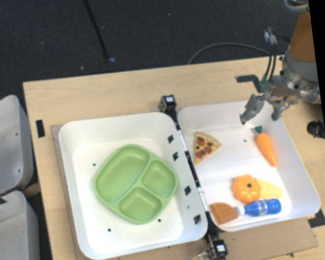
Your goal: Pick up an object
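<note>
2 bins (72, 168), L w/ green plate (135, 184)

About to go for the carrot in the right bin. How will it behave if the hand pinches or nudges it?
The carrot looks like smooth moulded plastic, so probably stiff, light and a bit slippery. Its tapered, rounded body lies flat on the right bin floor, so a sideways nudge may roll or pivot it. The hand hangs just above its green tip.
</note>
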